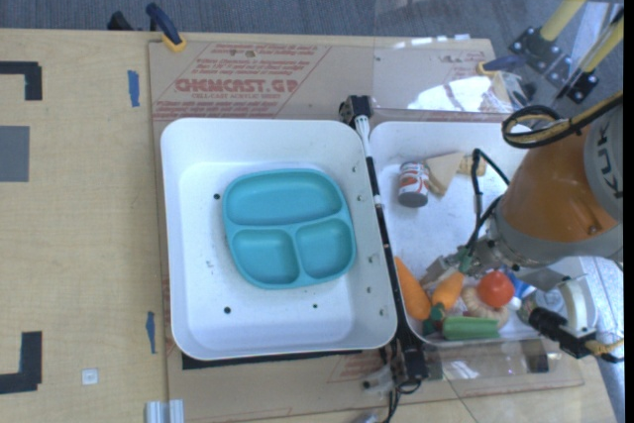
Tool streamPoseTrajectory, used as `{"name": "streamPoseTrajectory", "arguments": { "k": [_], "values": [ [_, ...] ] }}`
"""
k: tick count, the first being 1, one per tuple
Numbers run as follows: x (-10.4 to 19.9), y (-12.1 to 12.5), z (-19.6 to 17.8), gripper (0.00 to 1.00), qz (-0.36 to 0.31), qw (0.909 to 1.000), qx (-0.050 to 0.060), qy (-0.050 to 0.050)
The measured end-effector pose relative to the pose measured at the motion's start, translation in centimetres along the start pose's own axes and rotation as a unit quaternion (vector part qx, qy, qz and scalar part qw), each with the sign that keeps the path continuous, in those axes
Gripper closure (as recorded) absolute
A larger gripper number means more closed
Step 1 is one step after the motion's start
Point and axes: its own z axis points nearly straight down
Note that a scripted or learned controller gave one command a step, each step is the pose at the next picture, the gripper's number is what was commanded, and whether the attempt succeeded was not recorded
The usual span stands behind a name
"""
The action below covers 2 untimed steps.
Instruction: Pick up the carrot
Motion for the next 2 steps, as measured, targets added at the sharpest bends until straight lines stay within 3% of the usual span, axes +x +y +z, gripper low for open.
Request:
{"name": "streamPoseTrajectory", "arguments": {
  "k": [1,2],
  "values": [
    [-0.2,0.3,-1.2,1.00,0.002,1.0000,-0.006,-0.004],
    [0.1,0.0,-4.2,1.00,0.176,0.9844,0.005,0.000]
  ]
}}
